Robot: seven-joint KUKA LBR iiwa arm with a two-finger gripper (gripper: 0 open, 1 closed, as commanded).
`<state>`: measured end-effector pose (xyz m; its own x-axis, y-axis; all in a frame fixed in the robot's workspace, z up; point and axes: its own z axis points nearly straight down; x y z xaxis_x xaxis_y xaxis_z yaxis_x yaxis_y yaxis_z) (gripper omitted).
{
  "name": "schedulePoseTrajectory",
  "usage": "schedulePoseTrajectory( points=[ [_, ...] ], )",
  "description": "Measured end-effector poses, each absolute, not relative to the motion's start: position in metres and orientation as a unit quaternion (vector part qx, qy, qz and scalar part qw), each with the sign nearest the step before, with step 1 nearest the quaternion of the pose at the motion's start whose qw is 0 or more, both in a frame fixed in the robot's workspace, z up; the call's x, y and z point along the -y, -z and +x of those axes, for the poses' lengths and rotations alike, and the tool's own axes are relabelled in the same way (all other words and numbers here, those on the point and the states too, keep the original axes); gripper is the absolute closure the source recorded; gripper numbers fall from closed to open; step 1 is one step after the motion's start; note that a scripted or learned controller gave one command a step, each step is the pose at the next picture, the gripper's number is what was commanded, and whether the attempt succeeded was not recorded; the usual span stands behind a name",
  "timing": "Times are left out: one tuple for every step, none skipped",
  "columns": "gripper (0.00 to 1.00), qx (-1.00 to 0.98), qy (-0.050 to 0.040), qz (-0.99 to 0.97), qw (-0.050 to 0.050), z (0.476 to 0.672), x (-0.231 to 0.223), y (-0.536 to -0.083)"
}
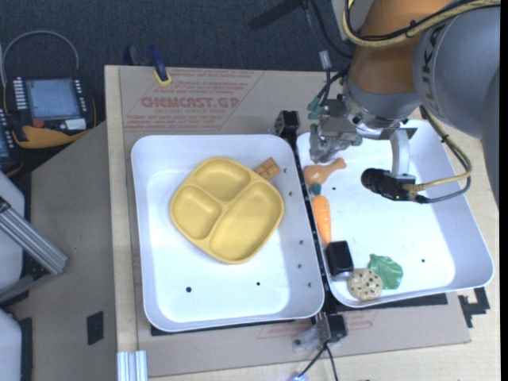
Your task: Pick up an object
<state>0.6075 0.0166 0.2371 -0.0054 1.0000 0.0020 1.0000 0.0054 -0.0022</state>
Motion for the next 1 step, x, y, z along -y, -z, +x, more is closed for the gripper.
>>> schedulePoseTrajectory(
  points=[
    [1.00, 0.709, -0.0009, -0.705, 0.002, 0.5945, -0.0738, -0.2246]
  ],
)
